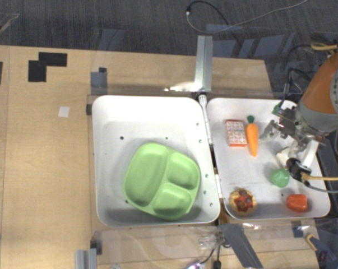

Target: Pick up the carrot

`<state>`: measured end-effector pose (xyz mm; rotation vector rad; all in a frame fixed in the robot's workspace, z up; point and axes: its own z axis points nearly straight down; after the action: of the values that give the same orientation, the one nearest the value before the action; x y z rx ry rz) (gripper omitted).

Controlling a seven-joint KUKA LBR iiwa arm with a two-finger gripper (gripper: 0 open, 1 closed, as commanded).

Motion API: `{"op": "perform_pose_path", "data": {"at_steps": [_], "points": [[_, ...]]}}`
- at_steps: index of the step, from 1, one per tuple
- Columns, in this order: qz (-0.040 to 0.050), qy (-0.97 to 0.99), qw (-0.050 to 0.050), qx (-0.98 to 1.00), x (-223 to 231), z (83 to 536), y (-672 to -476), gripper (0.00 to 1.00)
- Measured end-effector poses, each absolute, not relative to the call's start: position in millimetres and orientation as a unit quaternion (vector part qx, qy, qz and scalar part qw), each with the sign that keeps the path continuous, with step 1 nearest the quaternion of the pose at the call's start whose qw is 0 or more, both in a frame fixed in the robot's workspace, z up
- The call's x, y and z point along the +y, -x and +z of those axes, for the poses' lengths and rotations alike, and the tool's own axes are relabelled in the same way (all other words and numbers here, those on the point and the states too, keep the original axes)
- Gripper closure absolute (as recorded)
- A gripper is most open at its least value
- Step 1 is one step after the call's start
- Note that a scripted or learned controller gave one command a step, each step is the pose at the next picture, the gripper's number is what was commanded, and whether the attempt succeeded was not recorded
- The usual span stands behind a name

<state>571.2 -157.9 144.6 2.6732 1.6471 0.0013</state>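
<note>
Orange carrot (251, 139) is lying in the bin, not picked up yet.
The gripper (268, 130) is hanging just beside it with nothing between its fingers; I cannot tell if they are apart or together.

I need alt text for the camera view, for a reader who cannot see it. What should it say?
A small orange carrot with a green top lies in the right white bin, with the grey arm's gripper just to its right. Beside it lies a pink box; the left white bin holds a green divided plate.
</note>
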Motion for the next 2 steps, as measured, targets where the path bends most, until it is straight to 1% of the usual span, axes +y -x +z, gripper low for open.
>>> {"op": "perform_pose_path", "data": {"at_steps": [1,2], "points": [[0.0023,-0.852,0.002,0.523,-158.7,87.2,-635.7,0.00],[0.0051,-0.849,0.004,0.528,-156.2,100.5,-638.8,1.00]]}}
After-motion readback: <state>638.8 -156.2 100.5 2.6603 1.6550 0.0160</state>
